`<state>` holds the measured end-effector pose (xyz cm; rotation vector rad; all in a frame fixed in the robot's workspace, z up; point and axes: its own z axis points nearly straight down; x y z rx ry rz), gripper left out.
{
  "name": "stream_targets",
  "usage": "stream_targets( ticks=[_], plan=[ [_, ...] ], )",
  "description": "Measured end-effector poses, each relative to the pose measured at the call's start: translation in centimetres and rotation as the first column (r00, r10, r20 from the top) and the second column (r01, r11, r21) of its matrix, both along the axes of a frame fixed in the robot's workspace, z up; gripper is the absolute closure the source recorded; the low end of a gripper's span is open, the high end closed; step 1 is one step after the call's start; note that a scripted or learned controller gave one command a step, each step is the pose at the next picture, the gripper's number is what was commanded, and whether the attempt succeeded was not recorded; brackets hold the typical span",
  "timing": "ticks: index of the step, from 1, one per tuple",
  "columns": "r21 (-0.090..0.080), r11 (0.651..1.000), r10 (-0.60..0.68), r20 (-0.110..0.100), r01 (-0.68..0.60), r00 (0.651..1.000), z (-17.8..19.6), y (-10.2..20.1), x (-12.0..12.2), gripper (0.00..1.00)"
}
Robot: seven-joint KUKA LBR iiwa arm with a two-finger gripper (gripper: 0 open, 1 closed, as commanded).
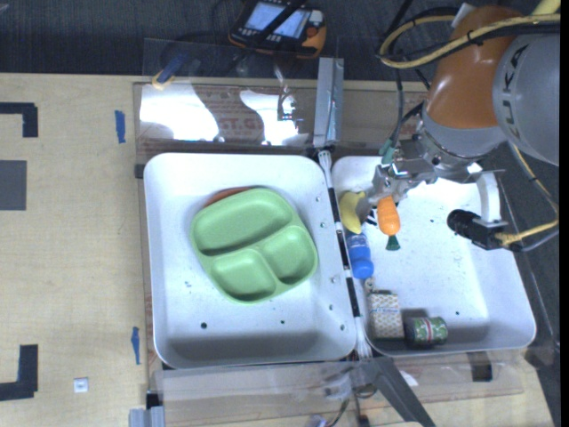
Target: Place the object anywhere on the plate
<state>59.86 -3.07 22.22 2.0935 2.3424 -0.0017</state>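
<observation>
Camera view: gripper (388, 196) hangs over the right bin (498, 314), fingers pinching an orange carrot (388, 217). At its nine o'clock, the green plate (255, 244) rests in the left bin (178, 327). A blue bottle (359, 258) lies at the carrot's seven o'clock.

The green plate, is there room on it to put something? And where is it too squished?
The green plate has three bare sections, so there is room anywhere on it. The left bin is bare in front of the plate too. It is crowded along the right bin's left wall: banana, carrot, blue bottle, box, can.
</observation>
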Motion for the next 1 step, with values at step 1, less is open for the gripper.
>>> stream_targets(
  ticks=[1],
  plan=[
    [0.002,0.999,0.040,-0.002,-0.040,0.999,-2.88,8.33,0.30,1.00]
  ],
)
